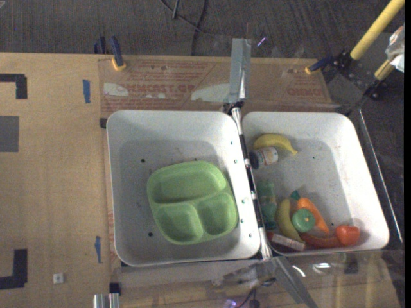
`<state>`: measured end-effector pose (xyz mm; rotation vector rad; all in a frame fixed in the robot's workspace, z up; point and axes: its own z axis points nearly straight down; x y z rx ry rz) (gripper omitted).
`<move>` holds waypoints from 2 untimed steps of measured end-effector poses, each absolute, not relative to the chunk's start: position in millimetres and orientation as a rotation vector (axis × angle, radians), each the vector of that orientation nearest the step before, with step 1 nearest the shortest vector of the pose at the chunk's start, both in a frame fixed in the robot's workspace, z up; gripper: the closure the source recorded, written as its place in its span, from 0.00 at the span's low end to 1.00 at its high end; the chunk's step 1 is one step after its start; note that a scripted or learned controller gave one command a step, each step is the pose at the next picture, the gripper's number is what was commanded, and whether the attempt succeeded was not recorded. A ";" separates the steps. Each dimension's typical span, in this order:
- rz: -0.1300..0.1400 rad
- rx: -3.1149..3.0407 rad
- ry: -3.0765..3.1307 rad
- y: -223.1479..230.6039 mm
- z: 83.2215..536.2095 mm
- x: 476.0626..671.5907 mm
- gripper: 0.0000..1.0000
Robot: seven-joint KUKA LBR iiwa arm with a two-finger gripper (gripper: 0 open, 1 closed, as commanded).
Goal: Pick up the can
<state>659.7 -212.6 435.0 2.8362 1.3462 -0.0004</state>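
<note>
A small can (266,156) with a pale label and a dark end lies on its side in the right bin (343,162), close to the bin's left wall. It rests against the lower edge of a yellow banana (275,141). Nothing covers the can from above.
Toward the right bin's front lie a green bottle (266,195), a second banana (286,218), a round green-topped piece (302,221), a carrot (313,212) and a red pepper (339,236). The left bin (128,146) holds a green divided plate (192,201).
</note>
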 end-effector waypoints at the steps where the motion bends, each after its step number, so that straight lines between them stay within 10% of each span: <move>1: -0.003 2.588 1.783 -210.9 435.3 655.7 1.00; 2: 0.001 2.377 2.046 -212.1 435.8 667.8 1.00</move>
